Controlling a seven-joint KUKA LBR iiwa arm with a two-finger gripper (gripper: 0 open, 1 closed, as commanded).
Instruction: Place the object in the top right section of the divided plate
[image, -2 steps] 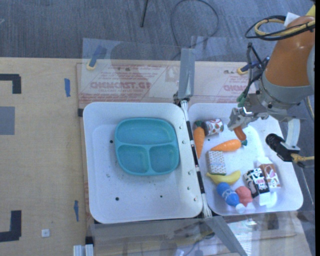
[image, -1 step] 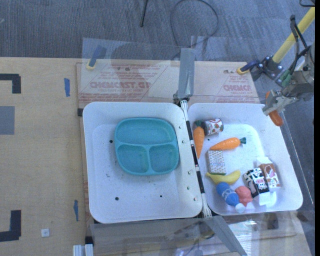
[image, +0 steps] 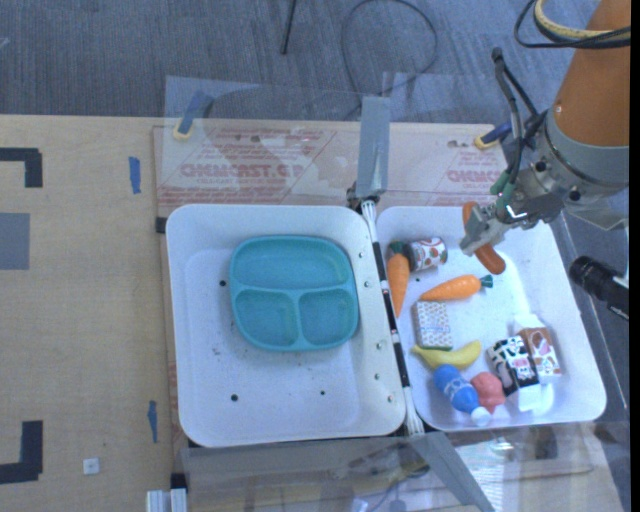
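A teal divided plate (image: 293, 292) lies in the left bin (image: 200, 390), with one wide section at the far side and two smaller ones at the near side; nothing lies in it. My gripper (image: 484, 232) hangs over the far part of the right bin (image: 585, 385). Directly under it lies a red-orange sausage (image: 491, 260), whose middle the gripper hides. Whether the sausage is held I cannot tell.
The right bin also holds two carrots (image: 455, 288) (image: 398, 280), a small can (image: 429, 252), a cracker (image: 433, 323), a banana (image: 449, 354), a blue bottle (image: 455, 388), a pink toy (image: 487, 389) and cartons (image: 526, 360). A divider wall (image: 386, 300) separates the bins.
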